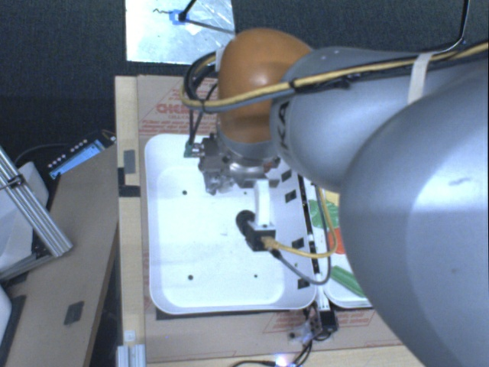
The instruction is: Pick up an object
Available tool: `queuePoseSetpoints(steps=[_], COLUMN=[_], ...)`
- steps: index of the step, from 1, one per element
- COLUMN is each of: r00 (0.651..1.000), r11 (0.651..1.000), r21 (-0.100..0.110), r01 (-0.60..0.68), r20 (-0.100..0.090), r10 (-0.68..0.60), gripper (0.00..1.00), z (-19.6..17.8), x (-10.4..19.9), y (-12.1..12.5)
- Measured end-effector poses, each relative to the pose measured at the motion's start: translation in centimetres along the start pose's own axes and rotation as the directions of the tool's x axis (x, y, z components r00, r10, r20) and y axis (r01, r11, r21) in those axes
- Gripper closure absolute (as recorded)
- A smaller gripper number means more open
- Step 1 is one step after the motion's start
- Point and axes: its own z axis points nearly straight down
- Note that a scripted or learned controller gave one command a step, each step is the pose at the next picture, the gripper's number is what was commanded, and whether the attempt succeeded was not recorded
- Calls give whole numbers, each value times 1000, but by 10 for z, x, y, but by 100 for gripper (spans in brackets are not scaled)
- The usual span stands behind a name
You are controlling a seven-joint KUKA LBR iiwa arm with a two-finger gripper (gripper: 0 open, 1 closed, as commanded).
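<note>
Resting on cardboard [160,105] over a tan table [76,243], the left bin [164,281] sits under the arm [397,167]. Whether the jaws are open or holding anything cannot be told. Orange and green objects [334,239] lie at 3 o'clock, mostly hidden by the arm. A silver sheet [153,21] lies on a dark surface at 12 o'clock.

Bench [128,205] runs down frame center-left, brown cardboard sheet [164,105] with red print lying on it. Two white bins sit side by side on the cardboard: left bin [176,281] at frame center, right bin [348,300] at lower right, mostly hidden behind the arm.
</note>
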Motion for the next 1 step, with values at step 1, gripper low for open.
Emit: queuePoseSetpoints(steps=[1], r00=[1000], r11=[1000], r21=[-24], r01=[5], r20=[-10], r10=[-6], gripper=[100], z=[-159], x=[18], y=[13])
